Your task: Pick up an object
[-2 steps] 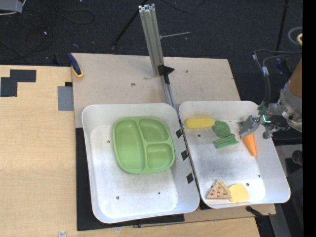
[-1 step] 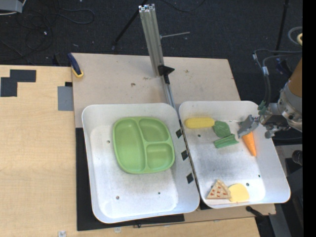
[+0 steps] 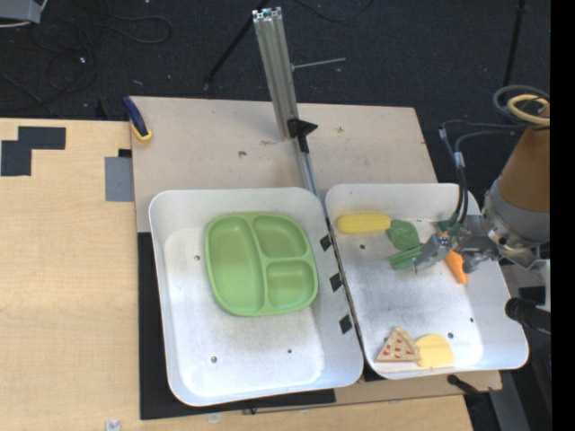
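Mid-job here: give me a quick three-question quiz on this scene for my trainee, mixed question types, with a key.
1. True or false: the green divided plate lies in the left bin.
2. Which lies nearest the gripper? A) the pizza slice B) the orange carrot C) the yellow corn
3. Fill in: the pizza slice touches a yellow ____ at the right bin's near edge.

Key: 1 true; 2 B; 3 block.

arm (image 3: 526, 182): enters from the right, grey body, orange band above the wrist | wrist: low, tilted leftward | gripper (image 3: 442, 245): points left at the arm's tip, small and partly blurred
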Robot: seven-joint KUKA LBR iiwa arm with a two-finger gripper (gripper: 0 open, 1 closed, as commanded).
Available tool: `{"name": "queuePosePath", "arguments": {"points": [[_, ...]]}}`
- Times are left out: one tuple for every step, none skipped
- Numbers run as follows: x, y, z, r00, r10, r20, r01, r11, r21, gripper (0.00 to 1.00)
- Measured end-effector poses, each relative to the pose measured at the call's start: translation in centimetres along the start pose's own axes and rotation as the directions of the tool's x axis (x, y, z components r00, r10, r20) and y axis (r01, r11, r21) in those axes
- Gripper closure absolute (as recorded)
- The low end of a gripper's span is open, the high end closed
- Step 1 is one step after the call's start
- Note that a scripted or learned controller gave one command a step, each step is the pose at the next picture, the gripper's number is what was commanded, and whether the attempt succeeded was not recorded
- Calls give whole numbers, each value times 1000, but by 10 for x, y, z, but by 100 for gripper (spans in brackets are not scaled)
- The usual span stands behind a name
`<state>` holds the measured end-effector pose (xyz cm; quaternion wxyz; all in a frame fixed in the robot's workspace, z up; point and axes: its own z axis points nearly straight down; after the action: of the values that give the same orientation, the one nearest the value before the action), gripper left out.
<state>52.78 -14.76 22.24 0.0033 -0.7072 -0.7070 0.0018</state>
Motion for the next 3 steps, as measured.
{"name": "queuePosePath", "arguments": {"points": [[9, 5, 54, 1000, 2, -1, -2, 1000, 1, 0], [2, 3, 116, 1000, 1, 0, -1, 1000, 2, 0], [1, 4, 102, 1000, 5, 1, -5, 1000, -2, 100]]}}
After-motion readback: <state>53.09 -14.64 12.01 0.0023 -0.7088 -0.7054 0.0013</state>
